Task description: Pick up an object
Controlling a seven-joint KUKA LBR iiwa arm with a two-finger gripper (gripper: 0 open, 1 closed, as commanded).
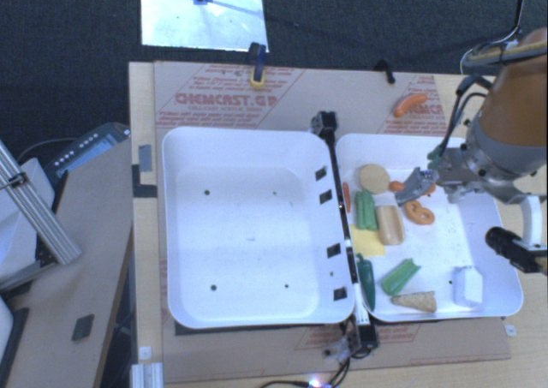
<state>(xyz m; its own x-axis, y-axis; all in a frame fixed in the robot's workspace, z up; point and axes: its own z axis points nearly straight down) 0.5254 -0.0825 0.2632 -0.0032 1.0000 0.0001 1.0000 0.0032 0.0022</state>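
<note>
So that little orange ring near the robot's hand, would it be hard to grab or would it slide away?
The orange ring looks small and smooth, probably light plastic, so a nudge might slide it across the white bin. It lies flat, so rolling seems unlikely. Its open middle could let one finger of the hand hook it.

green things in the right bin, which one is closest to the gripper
The upright green piece beside the hot dog bun is closest to the gripper. The green pepper and the dark green one by the divider lie farther down the bin.

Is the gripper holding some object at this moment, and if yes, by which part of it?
It cannot be told. The grey two-finger gripper hangs over the right white bin, near the orange ring-shaped toy, but nothing is visibly between its tips.
</note>
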